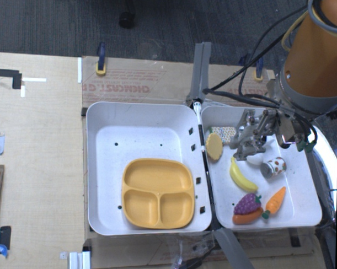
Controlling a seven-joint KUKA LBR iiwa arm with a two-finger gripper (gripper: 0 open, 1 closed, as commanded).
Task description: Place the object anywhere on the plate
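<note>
Arm: I see it reaching in from the right, orange band at the top right corner, wrist over the right bin [314,216].
Gripper [246,153]: low in the right bin's upper middle, fingers pointing down toward the bin floor, just above the banana. I cannot tell whether the fingers are parted or closed; nothing visible between them.
Plate [158,192]: yellow, three compartments, lying flat in the left bin [101,156], toward its lower middle. I see nothing on it.
Banana [242,177]: right bin, just below the gripper, lying slantwise.
Small cup [273,167]: on its side, right of the banana.
Carrot [275,201]: lower right of the bin.
Grapes [247,204]: beside the carrot, touching an orange piece below.
Tan oval piece [214,146]: against the right bin's left wall.
</note>
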